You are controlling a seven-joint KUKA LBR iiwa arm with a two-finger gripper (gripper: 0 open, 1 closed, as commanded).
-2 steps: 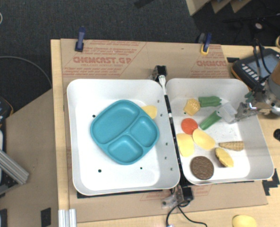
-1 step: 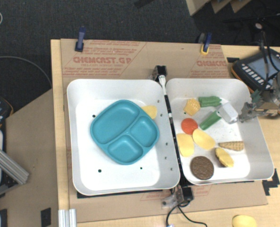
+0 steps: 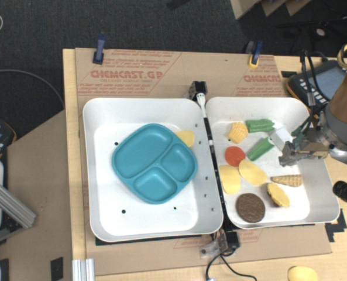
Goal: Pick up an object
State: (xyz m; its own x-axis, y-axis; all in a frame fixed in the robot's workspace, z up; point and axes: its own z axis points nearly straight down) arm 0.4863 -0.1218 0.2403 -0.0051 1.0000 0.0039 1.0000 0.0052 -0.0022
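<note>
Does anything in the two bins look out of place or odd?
One thing: a yellow piece in the left bin lies partly under the rim of the blue divided plate, not in a compartment. The food items in the right bin lie loose and unspilled.

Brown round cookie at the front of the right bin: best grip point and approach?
Take the brown cookie across its rim, coming straight down from above. It lies flat like a disc, so only its edges offer opposing faces. Its left and front sides look bare; the yellow piece sits near its right, so keep that finger tight.
</note>
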